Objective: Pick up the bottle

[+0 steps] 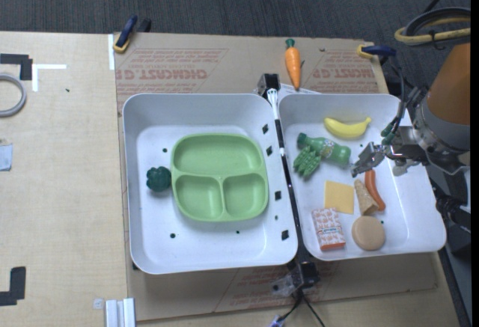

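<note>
White plastic made up the two bins: the left bin [142,236] sat mid-frame and the right bin [419,232] lay at the right. A green divided plate [219,176] filled the left bin, with a dark green broccoli [158,179] touching its left edge. The green bottle [327,148] lay on its side in the upper left of the right bin, under a yellow banana [347,126]. The gripper [368,161] hung just right of the bottle, its fingers a little apart and pinching nothing.
</note>
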You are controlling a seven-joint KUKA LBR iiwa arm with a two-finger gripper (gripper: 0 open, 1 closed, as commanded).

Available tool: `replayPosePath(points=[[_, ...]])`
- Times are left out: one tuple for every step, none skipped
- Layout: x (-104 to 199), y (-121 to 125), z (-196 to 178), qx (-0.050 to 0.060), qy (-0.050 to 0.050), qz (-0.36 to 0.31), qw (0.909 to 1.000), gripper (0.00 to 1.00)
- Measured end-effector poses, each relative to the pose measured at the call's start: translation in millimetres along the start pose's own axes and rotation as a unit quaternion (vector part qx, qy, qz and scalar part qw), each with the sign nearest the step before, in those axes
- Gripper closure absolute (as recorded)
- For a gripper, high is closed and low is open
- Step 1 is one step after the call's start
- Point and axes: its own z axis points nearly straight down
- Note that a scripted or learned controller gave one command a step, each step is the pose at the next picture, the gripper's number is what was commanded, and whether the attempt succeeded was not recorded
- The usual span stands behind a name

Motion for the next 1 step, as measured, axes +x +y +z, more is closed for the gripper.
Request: replayPosePath(points=[[-0.3, 0.3, -9.2, 0.000, 0.000, 0.001, 1.0000, 1.00]])
